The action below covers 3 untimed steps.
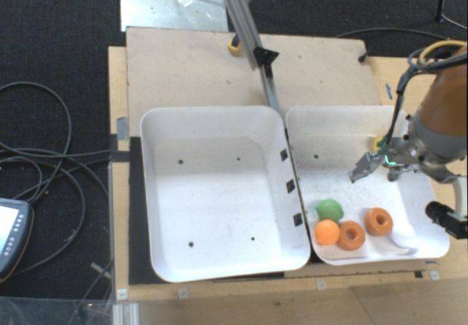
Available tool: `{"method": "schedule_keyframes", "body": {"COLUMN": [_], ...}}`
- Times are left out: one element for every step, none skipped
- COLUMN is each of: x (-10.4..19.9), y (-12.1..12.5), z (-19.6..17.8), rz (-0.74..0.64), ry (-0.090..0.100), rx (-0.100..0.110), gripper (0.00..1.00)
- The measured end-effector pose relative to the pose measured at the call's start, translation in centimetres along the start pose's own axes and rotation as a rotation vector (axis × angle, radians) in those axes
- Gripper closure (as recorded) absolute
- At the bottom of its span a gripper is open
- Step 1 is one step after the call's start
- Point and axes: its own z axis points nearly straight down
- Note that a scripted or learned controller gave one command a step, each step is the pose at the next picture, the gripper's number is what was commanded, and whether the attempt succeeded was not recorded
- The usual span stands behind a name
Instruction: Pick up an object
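Objects for picking are gathered in the near part of the right bin: a green ball is seen close to the divider between the bins, with an orange ball just in front of it and touching or nearly touching an orange ring to its right. A second orange ring is placed a little further right, apart from the first, and a pale curved piece is found near the bin's front right corner, hard to identify against the white floor. The gripper is positioned over the middle of the right bin, above and behind the group of objects and clear of all of them; nothing is seen between its fingers, which appear slightly parted, though the gap is small in the view. The arm, grey with an orange band, is extended in from the right edge. The left bin is set beside the right one on the bench, the two rims being in contact along the divider. A slanted metal pole is seen crossing the bench from the top, and cables are laid on the dark floor at the left.
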Motion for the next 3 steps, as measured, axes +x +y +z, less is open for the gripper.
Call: {"method": "schedule_keyframes", "body": {"x": [0.0,1.0,1.7], "y": [0.1,0.1,0.3], "z": [-0.2,5.4,11.5], "rz": [0.002,0.003,0.004], "ry": [-0.001,0.0,0.0], "rx": [-0.004,0.001,0.001], "gripper": [0.0,0.0,0.0]}}
